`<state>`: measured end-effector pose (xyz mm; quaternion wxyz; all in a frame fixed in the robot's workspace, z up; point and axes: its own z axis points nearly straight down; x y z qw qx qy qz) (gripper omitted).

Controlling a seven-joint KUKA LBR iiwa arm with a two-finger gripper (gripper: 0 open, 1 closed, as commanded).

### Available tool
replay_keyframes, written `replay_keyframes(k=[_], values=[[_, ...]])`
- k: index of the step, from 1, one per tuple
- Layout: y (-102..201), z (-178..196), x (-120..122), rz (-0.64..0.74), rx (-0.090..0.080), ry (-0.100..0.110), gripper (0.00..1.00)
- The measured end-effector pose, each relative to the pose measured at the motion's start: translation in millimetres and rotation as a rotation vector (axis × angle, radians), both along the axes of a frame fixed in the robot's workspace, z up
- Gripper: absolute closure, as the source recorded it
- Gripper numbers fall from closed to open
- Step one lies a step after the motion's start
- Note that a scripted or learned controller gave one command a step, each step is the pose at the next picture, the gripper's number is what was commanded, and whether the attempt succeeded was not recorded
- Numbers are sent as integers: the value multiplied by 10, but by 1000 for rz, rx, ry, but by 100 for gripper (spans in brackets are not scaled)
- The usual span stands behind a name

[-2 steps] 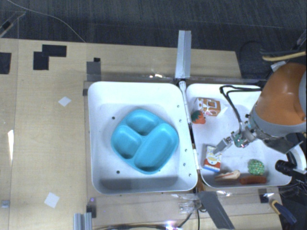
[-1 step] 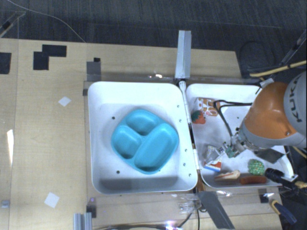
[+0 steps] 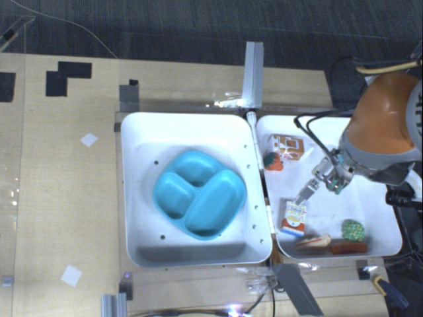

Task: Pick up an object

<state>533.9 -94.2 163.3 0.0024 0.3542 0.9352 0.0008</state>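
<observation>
So the gripper [image 3: 308, 191] is hanging in the right bin [image 3: 390, 240], with its tip just above the small carton [image 3: 294, 217] with the white, orange and blue print. The tip looks like it's right at the carton's top edge, maybe touching, but I honestly can't tell if the fingers are spread or pinched together, and nothing is visibly between them.

The arm [image 3: 383, 127] comes in from the right, big rounded orange band up top, grey below, then a slim metal wrist slanting down and left toward that carton.

Other stuff, all relative to the carton: a flat white-and-orange packet [image 3: 288, 146] lies well above it near the bin's far wall, with a little red and green vegetable-looking piece [image 3: 271, 162] just beside that packet. Just below the carton there's a tan bread-like stick [image 3: 313, 242], and right of that a reddish sausage shape [image 3: 347, 247]. A bumpy green ball [image 3: 352, 229] sits to the carton's right, near the sausage.

Left of the carton, past the divider, the left bin [image 3: 142, 144] holds a glossy turquoise plastic tray [image 3: 199, 193] with three rounded compartments.
</observation>
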Motion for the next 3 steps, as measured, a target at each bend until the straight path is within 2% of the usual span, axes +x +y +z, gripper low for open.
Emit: replay_keyframes(k=[1, 2, 3], values=[[417, 207, 227, -143, 1, 1, 0], [505, 199, -136, -266, 1, 3, 0], [814, 201, 358, -238, 1, 3, 0]])
